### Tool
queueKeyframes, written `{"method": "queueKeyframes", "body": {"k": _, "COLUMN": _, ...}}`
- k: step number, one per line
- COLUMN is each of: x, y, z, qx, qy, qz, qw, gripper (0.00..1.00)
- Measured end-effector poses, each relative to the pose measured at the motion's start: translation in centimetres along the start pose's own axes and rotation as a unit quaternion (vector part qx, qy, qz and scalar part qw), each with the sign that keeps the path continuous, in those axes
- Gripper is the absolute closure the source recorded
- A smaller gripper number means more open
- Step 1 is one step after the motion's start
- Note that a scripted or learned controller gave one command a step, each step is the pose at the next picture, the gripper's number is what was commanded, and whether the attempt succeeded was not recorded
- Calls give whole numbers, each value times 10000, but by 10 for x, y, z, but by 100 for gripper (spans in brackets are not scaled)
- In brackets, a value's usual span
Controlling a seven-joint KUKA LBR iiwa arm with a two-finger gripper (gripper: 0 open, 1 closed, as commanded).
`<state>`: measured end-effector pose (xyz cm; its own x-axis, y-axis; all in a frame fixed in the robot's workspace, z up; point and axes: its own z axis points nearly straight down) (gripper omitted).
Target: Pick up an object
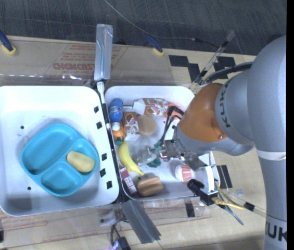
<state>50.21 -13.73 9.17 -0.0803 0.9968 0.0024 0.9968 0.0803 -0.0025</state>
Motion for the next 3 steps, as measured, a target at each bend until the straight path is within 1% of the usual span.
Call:
{"method": "queueKeyframes", "body": {"k": 1, "x": 19, "y": 24, "z": -48, "qx": -17, "qy": -6, "qz": -90, "qw": 10000, "gripper": 0}}
{"method": "queueKeyframes", "body": {"k": 2, "x": 56, "y": 54, "z": -101, "qx": -18, "qy": -4, "qz": 89, "qw": 10000, "gripper": 0}}
{"method": "queueKeyframes", "body": {"k": 3, "x": 34, "y": -15, "z": -7, "qx": -91, "qy": -26, "qz": 616, "qw": 9981, "gripper": 0}}
